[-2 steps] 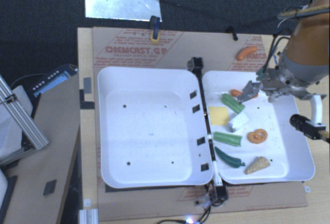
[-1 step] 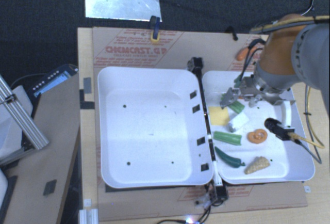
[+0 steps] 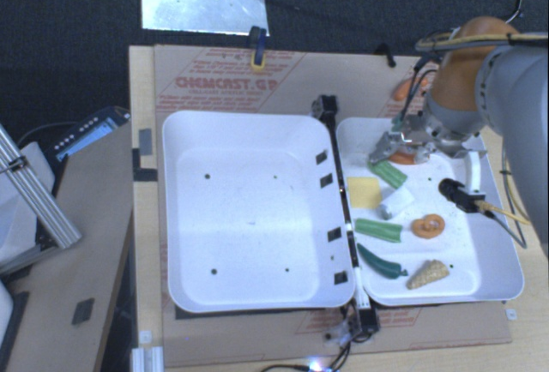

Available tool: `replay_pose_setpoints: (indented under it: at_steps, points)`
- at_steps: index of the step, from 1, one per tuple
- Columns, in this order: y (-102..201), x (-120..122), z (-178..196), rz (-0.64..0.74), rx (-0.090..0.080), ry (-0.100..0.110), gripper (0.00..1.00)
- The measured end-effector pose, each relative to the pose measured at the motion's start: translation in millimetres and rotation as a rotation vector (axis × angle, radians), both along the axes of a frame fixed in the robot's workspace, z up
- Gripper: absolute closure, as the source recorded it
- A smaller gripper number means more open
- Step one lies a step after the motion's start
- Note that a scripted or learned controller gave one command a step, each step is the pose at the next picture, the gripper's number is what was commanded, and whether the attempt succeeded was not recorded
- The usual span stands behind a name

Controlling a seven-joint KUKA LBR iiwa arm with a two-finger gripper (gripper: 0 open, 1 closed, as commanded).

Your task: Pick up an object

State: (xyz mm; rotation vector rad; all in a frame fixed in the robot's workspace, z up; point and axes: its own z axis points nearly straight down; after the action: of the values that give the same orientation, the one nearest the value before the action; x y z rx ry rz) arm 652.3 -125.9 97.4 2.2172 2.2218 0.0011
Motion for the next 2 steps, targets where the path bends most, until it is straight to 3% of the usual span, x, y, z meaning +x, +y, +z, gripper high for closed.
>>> replay_pose_setpoints:
  at_steps: [1,2]
  points:
    - [-43,21,-6,-0.001,-0.003,-0.015,0.0]
    - [-42,23,7,0.003,-0.006,-0.021,1.0]
